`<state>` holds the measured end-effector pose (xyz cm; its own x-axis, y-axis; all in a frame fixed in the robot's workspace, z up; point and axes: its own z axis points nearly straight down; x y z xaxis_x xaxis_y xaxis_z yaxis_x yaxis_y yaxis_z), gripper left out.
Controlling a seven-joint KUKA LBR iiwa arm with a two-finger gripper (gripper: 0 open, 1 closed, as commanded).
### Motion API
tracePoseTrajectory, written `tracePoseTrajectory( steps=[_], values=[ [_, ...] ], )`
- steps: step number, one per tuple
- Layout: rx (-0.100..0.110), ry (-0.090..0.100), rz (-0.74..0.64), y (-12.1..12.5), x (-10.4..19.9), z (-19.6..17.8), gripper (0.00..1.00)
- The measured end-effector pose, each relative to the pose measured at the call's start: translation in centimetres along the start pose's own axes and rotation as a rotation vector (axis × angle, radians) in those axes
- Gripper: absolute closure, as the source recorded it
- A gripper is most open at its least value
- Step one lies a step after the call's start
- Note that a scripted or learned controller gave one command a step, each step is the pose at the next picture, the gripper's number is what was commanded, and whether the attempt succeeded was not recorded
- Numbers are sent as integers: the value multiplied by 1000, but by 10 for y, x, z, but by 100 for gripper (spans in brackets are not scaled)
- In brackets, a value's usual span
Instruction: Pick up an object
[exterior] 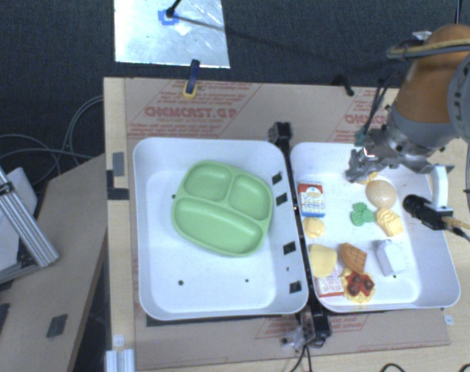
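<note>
Camera view: green tray (222,208) in left bin (153,208).

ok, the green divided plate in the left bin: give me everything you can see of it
The green divided plate is pale green, smooth and matte, plastic by the look of it. It is a rounded rectangle with raised ridges that split it into three compartments: two smaller ones on the far side and one long one on the near side. All three hold nothing. It lies flat, right side up, turned at a slant to the walls of the left bin, roughly in the bin's middle. It rests on the bin floor alone, apart from the walls.
</note>
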<state>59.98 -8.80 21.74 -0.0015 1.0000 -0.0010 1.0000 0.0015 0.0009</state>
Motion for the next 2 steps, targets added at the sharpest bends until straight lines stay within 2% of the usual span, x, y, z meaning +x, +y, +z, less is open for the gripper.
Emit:
tracePoseTrajectory(
  steps=[1,2],
  values=[
    [0,1,-3,-16,9,-9,100],
    [-1,0,1,-13,-2,-4,100]
  ],
)
